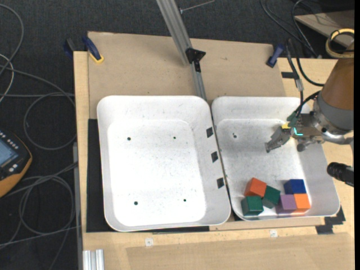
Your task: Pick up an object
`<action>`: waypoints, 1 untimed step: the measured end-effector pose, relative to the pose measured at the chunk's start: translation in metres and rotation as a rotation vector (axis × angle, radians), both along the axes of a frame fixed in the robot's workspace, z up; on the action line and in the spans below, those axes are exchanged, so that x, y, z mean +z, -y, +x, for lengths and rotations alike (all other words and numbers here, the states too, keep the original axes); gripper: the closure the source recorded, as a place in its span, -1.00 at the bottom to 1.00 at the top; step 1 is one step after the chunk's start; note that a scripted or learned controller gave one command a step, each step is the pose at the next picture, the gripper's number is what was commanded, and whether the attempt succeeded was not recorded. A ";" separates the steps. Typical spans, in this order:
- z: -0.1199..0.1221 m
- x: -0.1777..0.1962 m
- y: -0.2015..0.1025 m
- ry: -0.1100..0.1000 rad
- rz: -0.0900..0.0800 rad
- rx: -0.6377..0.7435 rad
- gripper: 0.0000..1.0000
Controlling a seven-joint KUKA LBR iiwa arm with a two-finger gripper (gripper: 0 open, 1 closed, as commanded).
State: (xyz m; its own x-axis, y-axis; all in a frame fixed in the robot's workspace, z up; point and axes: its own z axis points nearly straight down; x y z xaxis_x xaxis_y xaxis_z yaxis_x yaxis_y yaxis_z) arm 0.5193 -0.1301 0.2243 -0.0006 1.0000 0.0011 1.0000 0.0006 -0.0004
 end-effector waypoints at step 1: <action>0.007 -0.046 -0.003 -0.005 0.001 -0.001 -1.00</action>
State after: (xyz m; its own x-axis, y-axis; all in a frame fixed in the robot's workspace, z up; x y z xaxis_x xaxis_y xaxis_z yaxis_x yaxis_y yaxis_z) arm 0.5261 -0.1275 0.1787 -0.0001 1.0000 0.0020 1.0000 0.0001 -0.0058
